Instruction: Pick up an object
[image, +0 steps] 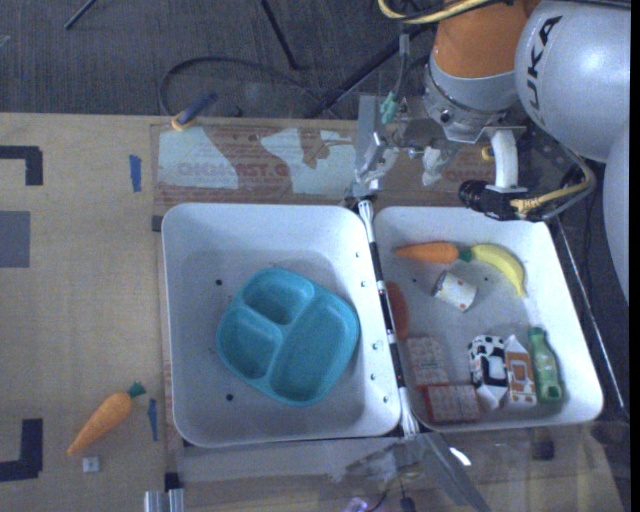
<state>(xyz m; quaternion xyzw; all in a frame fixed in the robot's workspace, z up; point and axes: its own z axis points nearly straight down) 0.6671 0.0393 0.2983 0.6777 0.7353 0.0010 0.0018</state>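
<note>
Camera view: gripper (385, 150), finger state indiscernible, poised beyond the bins' far edge; approach step. Next, descend toward the carrot (428, 253).

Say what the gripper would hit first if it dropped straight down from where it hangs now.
Probably the bench just behind the bins, near the seam between the left bin and right bin. The gripper hangs above that back edge; depth is hard to judge, so it might clip a rim instead.
</note>
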